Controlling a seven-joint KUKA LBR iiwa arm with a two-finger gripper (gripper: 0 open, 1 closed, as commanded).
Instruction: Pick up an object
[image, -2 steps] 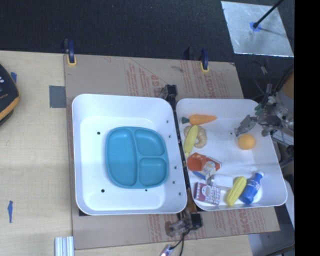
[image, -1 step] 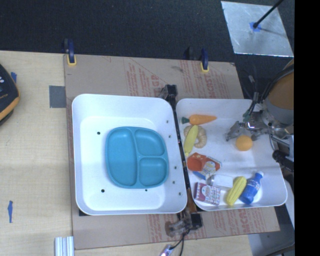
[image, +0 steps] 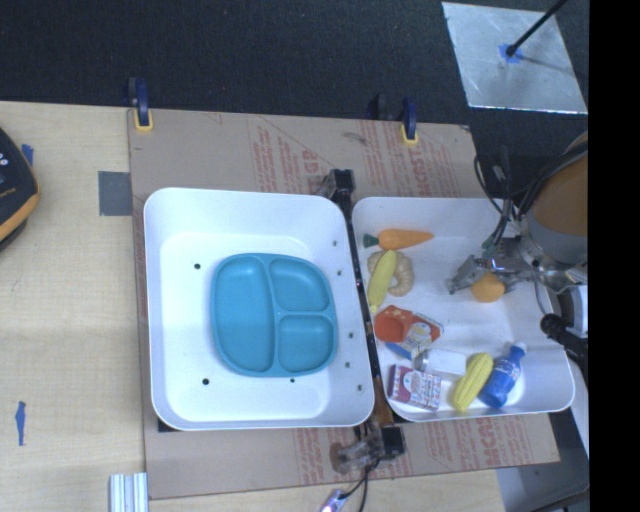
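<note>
Grey arm with an orange band comes in from the right over the right shallow white plastic bin, and its hand sits low in the bin's upper right part. The metal fingers point left and down, spread either side of a small round orange fruit-like ball; the ball looks pinched between them, so the hand reads as closed on the ball, though the far finger is partly hidden by the wrist. Ball is just beside the bin's right-centre floor; can't tell if it's lifted or resting. Other items in the same bin: an orange toy carrot with green top near the upper left corner, a yellow toy banana below it lying against a pale beige round piece, a red crumpled packet near the middle left, a small red-and-white printed carton at the lower left, a yellow toy corn cob beside it, and a blue plastic bottle touching the corn's right side. Left shallow white plastic bin holds a light blue three-compartment plastic tray at its centre. Both bins sit side by side on a brown cardboard sheet clamped onto the light wooden counter.
</note>
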